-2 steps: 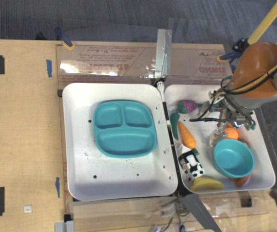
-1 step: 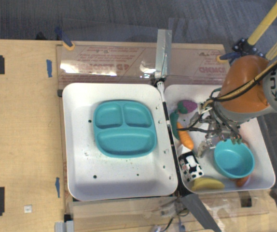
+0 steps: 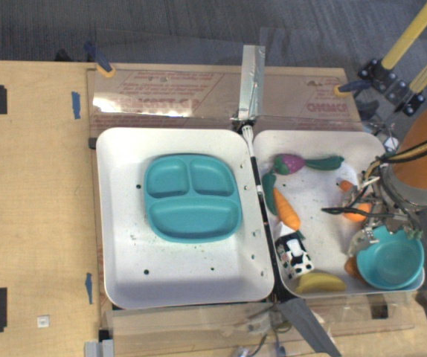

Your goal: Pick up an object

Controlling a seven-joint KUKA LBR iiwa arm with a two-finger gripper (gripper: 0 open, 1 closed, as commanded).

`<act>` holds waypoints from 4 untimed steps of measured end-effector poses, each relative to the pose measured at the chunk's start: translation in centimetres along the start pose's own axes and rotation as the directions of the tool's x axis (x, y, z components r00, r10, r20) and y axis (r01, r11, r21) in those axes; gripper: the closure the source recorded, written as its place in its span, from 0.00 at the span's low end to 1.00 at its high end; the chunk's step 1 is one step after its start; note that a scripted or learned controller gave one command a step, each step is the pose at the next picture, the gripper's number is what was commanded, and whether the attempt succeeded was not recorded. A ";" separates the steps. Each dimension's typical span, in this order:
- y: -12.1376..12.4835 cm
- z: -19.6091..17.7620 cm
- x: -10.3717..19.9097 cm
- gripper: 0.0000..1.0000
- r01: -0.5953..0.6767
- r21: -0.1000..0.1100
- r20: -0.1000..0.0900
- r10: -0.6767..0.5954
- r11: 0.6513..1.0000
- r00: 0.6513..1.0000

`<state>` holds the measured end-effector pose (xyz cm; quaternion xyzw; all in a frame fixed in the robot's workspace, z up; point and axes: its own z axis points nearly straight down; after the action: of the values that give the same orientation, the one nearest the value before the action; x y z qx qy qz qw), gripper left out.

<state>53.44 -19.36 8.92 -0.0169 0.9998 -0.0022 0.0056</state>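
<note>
The objects to pick from all lie in the right bin (image 3: 314, 141). Nearest the claw (image 3: 370, 203) is a teal bowl (image 3: 390, 262), round and smooth, sitting in the bin's near right corner and touching or almost touching the rim there. A small orange piece (image 3: 357, 213) lies just under the claw's dark linkage, and another orange bit (image 3: 345, 186) sits a little farther back. Along the left wall of this bin a long orange carrot (image 3: 286, 209) lies at a slant, with a green piece (image 3: 269, 183) just behind it against the wall. At the far side a purple item (image 3: 289, 163) touches a long green vegetable (image 3: 323, 162). Near the front edge a black and white cow toy (image 3: 295, 253) stands close to a yellow banana (image 3: 320, 281), which lies along the front rim.

The middle of the right bin's floor, between the carrot and the claw, is open white plastic. The things at the walls and corners have little room on their outer sides.

The claw hangs over the right side of this bin, above the bowl's far rim; wires and linkage crowd it, so I cannot tell how wide it stands or whether it has hold of anything.

The left bin (image 3: 117, 222) holds a teal divided plate (image 3: 193, 197), centred, with bare floor around it. Both bins rest on the surface (image 3: 35, 199).
</note>
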 end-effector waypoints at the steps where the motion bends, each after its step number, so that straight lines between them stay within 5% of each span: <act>1: 0.3 -1.4 -0.6 1.00 0.006 0.002 0.015 -0.006 1.000 1.000; 2: 4.6 -12.3 -10.6 1.00 -0.016 -0.003 0.009 0.016 1.000 1.000; 3: 1.9 -0.9 -8.9 1.00 0.411 -0.002 0.004 -0.411 0.912 0.912; 4: -3.2 0.2 -7.5 1.00 0.623 -0.001 0.004 -0.623 0.782 0.782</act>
<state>61.03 -22.27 8.86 -0.3459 0.9383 -0.0026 0.0063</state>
